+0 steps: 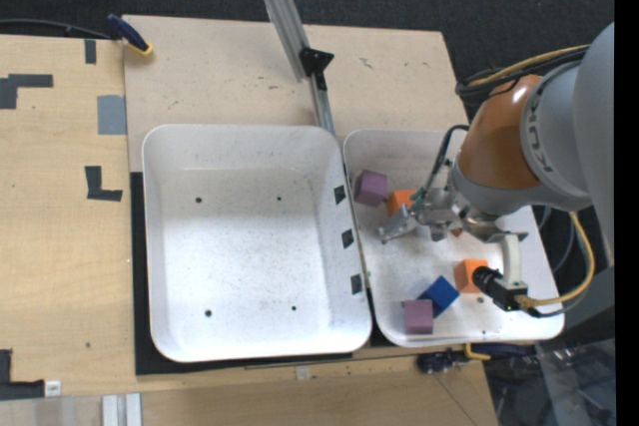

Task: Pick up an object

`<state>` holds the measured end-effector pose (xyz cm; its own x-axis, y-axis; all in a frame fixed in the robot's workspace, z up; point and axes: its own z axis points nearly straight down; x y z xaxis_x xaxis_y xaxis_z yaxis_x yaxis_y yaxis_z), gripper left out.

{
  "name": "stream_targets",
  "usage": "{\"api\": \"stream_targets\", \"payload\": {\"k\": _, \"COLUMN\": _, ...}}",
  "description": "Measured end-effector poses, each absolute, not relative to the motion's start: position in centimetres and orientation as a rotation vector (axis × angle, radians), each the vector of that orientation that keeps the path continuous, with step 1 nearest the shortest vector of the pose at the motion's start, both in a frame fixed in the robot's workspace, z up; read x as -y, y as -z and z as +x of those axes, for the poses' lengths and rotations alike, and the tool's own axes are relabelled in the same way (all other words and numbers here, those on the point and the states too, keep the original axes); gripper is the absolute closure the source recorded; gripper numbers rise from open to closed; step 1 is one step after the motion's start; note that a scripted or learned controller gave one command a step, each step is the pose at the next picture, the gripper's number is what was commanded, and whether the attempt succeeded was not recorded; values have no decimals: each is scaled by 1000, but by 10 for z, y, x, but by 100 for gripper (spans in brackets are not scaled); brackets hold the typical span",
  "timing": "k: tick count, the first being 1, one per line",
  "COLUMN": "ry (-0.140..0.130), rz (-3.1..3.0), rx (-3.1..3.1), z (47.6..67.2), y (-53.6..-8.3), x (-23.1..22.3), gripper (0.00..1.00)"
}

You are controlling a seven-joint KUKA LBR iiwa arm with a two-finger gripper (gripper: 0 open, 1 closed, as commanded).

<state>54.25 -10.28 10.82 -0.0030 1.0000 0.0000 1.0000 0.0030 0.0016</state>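
The fingers (397, 228) sit low in the right-hand shallow white bin (529, 244); whether they are spread or closed cannot be told, and nothing shows between them. Just beside them lies a small orange block (400, 201), touching a small purple cube (371, 187). Further off are a blue block (438, 293), another purple cube (418, 316) and a second orange block (469, 273). These look light, stiff and flat-sided, best pinched across opposite faces.
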Motion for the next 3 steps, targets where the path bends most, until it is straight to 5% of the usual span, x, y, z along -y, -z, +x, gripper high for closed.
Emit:
{"api": "stream_targets", "payload": {"k": 1, "ry": 3, "rz": 2221, "rx": -2226, "z": 541, "y": -115, "x": 103, "gripper": 100}}
{"api": "stream_targets", "payload": {"k": 3, "ry": -4, "rz": 2217, "rx": -2220, "z": 543, "y": -221, "x": 113, "gripper": 100}}
